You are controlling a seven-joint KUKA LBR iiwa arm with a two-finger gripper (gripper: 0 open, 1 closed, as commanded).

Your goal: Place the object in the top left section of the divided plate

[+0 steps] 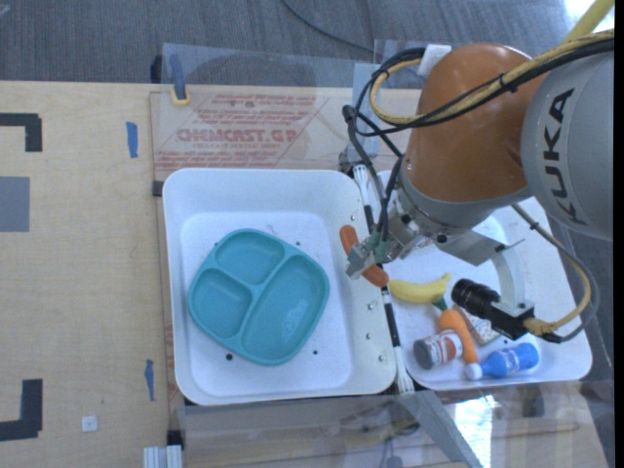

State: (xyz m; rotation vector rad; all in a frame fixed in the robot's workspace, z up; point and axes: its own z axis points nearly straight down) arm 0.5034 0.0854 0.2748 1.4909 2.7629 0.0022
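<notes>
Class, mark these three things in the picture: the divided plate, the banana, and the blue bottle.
divided plate (258,297), camera view, on the ridge where its three sections meet.
banana (421,290), camera view, on the middle of its yellow curve.
blue bottle (509,361), camera view, on its blue body.

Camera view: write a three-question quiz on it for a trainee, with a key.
1. True or false: the plate lies in the left bin.
2. Which lies in the right bin? A) banana B) spoon C) cup
3. Fill in: the pincer hovers over the ___ between the two bins.

Key: 1 true. 2 A. 3 divide. An orange piece shows at the pincer, but whether it is held cannot be told. The plate's sections hold nothing yet.
</notes>
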